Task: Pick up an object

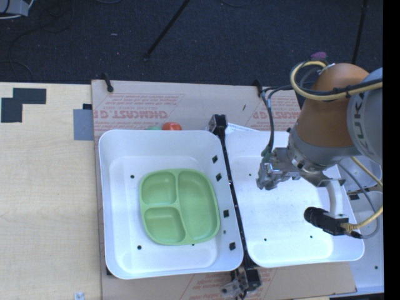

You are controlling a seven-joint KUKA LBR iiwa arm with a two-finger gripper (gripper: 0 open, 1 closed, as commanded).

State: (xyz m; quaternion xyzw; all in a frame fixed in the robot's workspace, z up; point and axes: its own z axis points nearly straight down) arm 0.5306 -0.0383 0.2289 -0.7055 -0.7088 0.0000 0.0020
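Observation:
A light green divided plate (179, 206) with three compartments lies flat in the left bin (119, 155), slightly right of its middle. My gripper (267, 179) hangs over the upper left part of the right bin (300, 249), close above its floor, with nothing visible under it. The grey arm with its orange band comes in from the right above that bin.
A small orange-red object (172, 127) and a bit of green (153, 128) lie just behind the left bin's far rim on the cardboard. A black divider (226, 186) runs between the two bins. Pale bench extends to the left.

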